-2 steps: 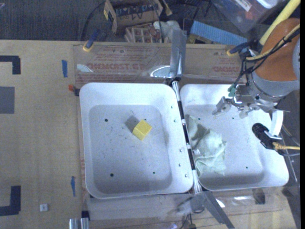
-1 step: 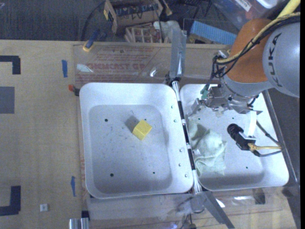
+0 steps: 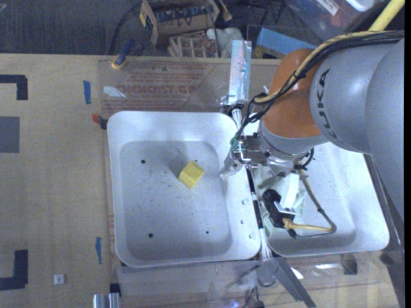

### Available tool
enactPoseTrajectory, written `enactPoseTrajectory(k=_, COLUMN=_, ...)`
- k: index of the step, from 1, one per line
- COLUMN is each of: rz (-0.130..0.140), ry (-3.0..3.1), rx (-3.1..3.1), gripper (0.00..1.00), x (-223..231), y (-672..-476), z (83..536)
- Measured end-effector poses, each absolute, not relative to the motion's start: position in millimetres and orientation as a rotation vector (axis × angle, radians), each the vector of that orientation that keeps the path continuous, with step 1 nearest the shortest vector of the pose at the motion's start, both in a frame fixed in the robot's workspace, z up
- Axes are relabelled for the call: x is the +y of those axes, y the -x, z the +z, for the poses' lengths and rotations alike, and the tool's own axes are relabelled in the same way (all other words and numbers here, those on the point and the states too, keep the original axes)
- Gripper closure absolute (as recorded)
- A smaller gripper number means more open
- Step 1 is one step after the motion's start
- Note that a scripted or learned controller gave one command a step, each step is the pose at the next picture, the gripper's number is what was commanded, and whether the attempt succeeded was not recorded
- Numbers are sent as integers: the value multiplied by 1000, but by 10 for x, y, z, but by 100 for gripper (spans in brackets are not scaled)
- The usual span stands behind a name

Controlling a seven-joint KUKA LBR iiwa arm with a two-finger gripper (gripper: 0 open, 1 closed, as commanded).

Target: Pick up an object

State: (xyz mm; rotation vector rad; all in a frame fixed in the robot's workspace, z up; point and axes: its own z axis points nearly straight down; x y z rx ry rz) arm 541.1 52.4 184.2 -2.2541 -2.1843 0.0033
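Hovering my grey two-finger gripper (image 3: 232, 162) at the seam between the two bins.
I cannot tell whether it is open or closed. Just beside it, toward the view's left and not touching it, a small yellow plastic cube (image 3: 191, 174) lies in the shallow white bin (image 3: 113, 191) there; the other white bin (image 3: 363, 233) sits under the wrist.

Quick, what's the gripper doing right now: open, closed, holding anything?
Gripper: cannot be told whether open or shut. The yellow block lies apart from it in the left-hand bin.
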Motion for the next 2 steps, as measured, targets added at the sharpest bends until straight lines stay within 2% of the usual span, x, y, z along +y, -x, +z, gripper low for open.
enactPoseTrajectory(k=1, rz=-4, ry=2327, rx=-2151, gripper=0, x=719, y=-5376, z=1410)
enactPoseTrajectory(k=2, rz=1, ry=2296, rx=-2197, gripper=0, x=748, y=-5379, z=1324)
